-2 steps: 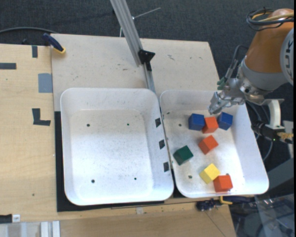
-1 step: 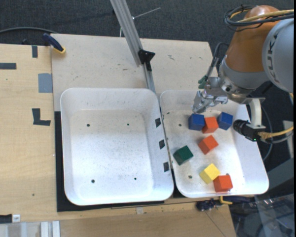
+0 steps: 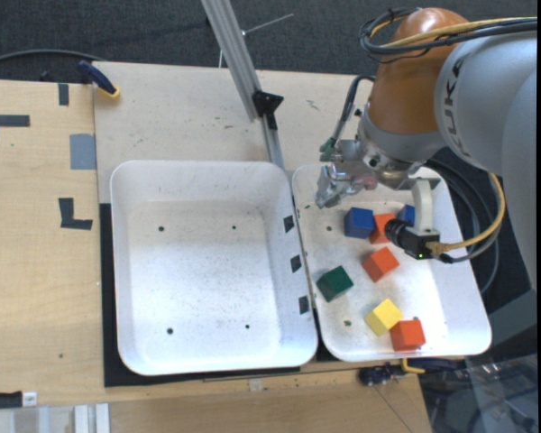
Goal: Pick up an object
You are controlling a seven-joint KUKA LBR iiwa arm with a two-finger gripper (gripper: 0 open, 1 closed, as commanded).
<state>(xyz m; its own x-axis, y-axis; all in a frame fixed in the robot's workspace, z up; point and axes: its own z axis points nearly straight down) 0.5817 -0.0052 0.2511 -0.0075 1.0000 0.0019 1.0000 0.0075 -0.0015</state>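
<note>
On the tabletop [image 3: 189, 115], two shallow white bins sit side by side: left bin [image 3: 126, 242] and right bin [image 3: 460, 323], rims touching along the middle. The grey arm [image 3: 487, 88], w/ its orange band [image 3: 406, 70] above the wrist, comes in from the right and bends down over the far-left corner of the right bin. The hand [image 3: 329, 192] points down toward the bin floor near that corner, tilted a bit to the left; can't tell if it's spread or pressed together, and nothing visible in it.

All blocks lie in the right bin, roughly cube-shaped so no clear long axis. Blue block [image 3: 359, 222] lies just right of the hand, edges slightly rotated vs the bin wall. Orange block [image 3: 380, 263] below it, turned diamond-wise. Green block [image 3: 334, 283] near the left wall, also rotated. Red-orange block [image 3: 408, 334] and yellow block [image 3: 384, 316] touch at the near end, yellow sitting corner-up in view.
</note>
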